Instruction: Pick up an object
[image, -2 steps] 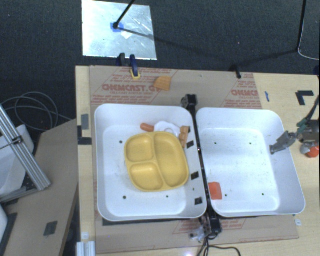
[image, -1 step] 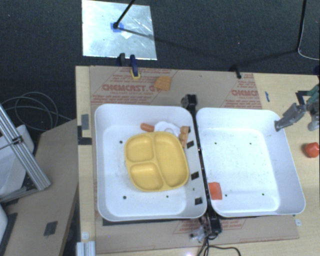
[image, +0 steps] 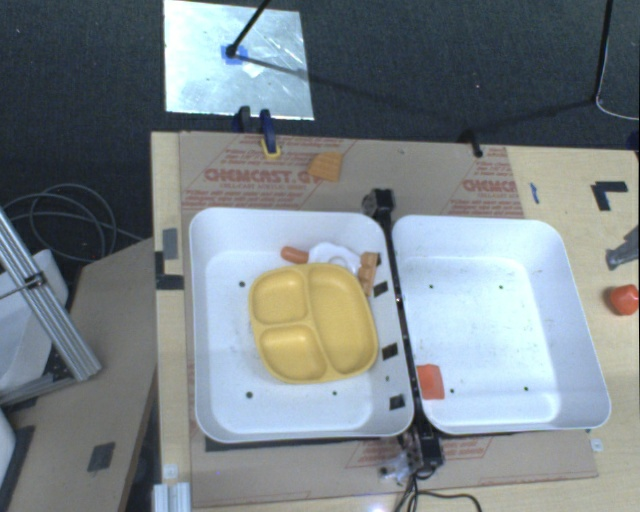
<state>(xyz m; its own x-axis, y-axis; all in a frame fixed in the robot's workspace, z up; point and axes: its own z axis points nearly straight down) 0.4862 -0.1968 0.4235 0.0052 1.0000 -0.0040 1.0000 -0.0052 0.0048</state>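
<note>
- Currently the gripper (image: 622, 250) shows as a grey tip at the right edge of the bench, outside both bins; whether it is open or closed cannot be determined, and nothing is seen held in it.
- Step in hand, as judged: pre-approach; no object has been selected.
- Nearest candidate: the orange block (image: 429, 380), in the right bin (image: 560, 330) at its near-left corner, well apart from the gripper.
- Further candidates: the yellow divided plate (image: 312, 322) in the left bin (image: 215, 330), with a small orange piece (image: 293, 255) and a tan piece (image: 368, 268) by its far rim.
- Next move calls for travel over a bin, then a descent centred on one object.
</note>
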